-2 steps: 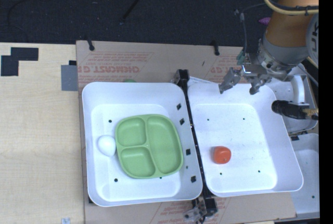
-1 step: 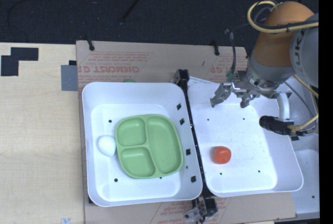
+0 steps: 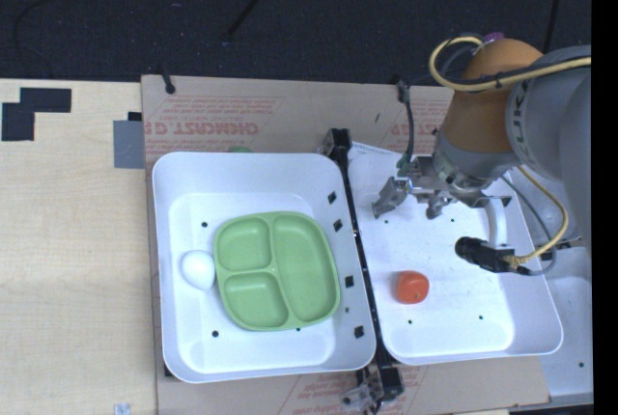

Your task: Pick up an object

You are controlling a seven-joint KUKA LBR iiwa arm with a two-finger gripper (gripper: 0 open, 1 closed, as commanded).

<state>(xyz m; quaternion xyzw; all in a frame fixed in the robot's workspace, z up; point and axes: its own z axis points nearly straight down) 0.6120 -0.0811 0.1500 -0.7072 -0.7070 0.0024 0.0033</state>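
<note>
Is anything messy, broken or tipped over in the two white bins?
Nothing stands out. The green divided plate lies flat in the left bin with a white egg beside it, and a small orange-red object sits in the right bin. No spills show.

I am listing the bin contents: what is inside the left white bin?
Inside the left white bin lie a green three-compartment plastic tray and a small white egg-shaped object touching its left edge. The bin floor under the tray is covered.

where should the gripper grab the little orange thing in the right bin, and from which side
Grip the orange object across its rounded body, coming straight down from above. It sits alone on the right bin floor with open space all around, so the fingers can likely straddle it; the gripper hangs above and behind it.
</note>
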